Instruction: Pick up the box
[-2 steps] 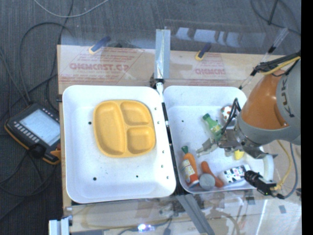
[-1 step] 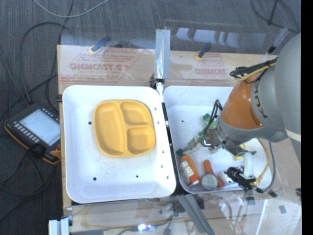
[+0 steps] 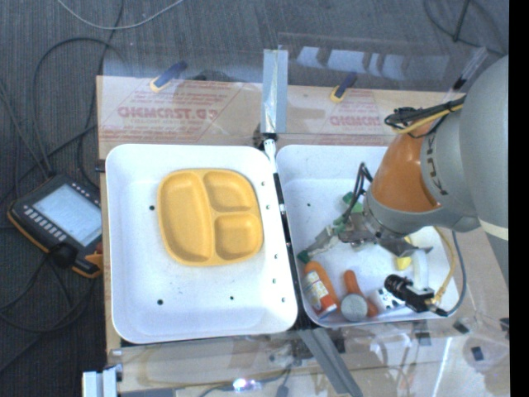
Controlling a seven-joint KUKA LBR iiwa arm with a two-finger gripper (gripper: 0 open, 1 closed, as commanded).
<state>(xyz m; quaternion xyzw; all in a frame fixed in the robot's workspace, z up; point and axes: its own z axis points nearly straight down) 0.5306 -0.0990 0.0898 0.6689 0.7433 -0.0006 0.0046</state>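
Your gripper [image 3: 357, 231] sits low in the right bin [image 3: 314, 190]; its grip can't be judged, nor the box picked out. Leftward, dark ribbed carpet, then a glossy yellow sectioned tray [image 3: 210, 216] in the left bin [image 3: 132, 246].

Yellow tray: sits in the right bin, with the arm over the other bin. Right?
Wrong about the bin. The camera view shows the yellow tray in the left bin. The arm is over the other bin, the right one, where the small items lie.
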